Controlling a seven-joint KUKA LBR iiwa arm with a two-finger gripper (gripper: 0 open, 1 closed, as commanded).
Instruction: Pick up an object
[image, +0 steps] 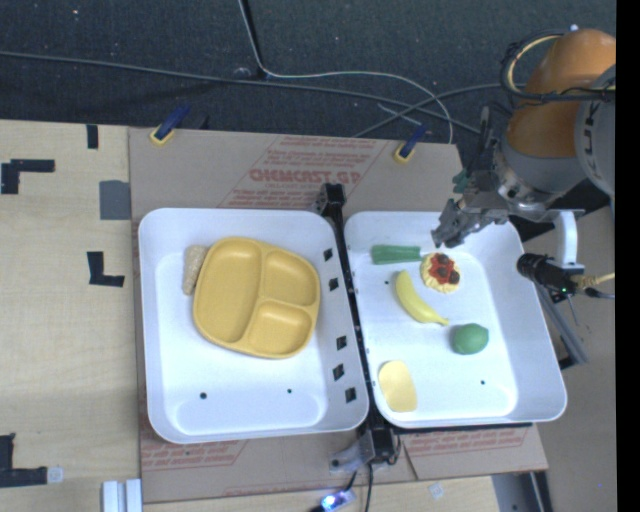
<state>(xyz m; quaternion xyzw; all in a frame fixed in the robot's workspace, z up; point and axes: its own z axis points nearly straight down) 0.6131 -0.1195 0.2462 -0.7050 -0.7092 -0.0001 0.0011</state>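
The right bin (520, 395) holds a green stick-shaped piece (396, 254), a yellow banana (417, 300), a small pastry with red topping (441, 272), a green round fruit (469, 339) and a pale yellow flat piece (397, 386). My gripper (452, 230) hangs over the bin's back edge, just above and behind the pastry. Nothing shows between its dark fingers, and their spacing is unclear from this angle.
The left bin (165, 330) carries a yellow divided plate (256, 297) with a tan bread-like piece (193, 268) tucked at its left. A black divider (345, 300) runs between the bins. Cables trail across the dark floor behind the bench.
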